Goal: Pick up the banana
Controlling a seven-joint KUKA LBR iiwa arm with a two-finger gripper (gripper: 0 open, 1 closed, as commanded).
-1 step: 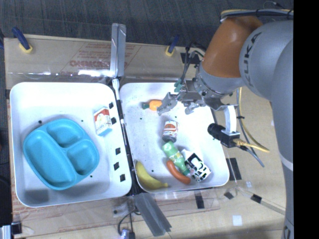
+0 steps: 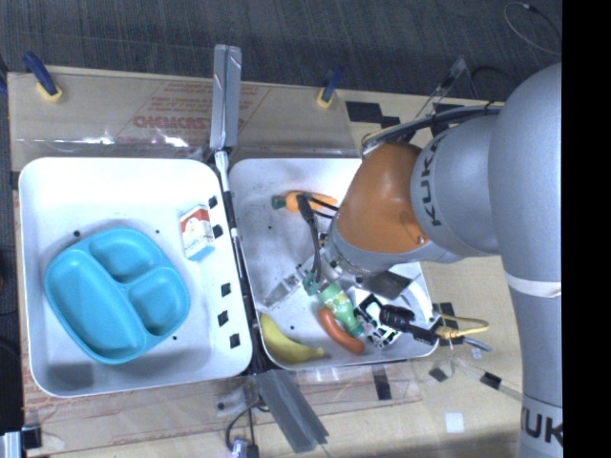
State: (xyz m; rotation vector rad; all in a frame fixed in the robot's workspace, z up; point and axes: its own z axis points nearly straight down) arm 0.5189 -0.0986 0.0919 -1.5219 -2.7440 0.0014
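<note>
Arm in from the right, orange band [image 2: 382, 208] over the right bin [image 2: 256, 189]. Wrist angled down toward the bin's near edge; fingers [image 2: 336, 299] sit low among a cluster of items, mostly hidden under the wrist body. Cannot tell whether they are released or clenched.

Banana [image 2: 286, 343] lies flat on the bin floor, just left of and nearer the camera than the fingers, close to the bin's near-left corner. Not between the fingers; looks apart from them.

Directly by the fingers: a green item [image 2: 338, 305], and just below it an orange-red sausage-shaped item [image 2: 340, 330]. Whether either touches the fingers is unclear. Beyond the fingers, toward the far wall, an orange carrot-like item [image 2: 304, 200], partly covered by the arm.

Left bin [image 2: 57, 175], well to the left of the fingers: blue divided plate [image 2: 115, 292] and a small red-and-white carton [image 2: 198, 232].

Both bins sit on the counter [image 2: 115, 103].
</note>
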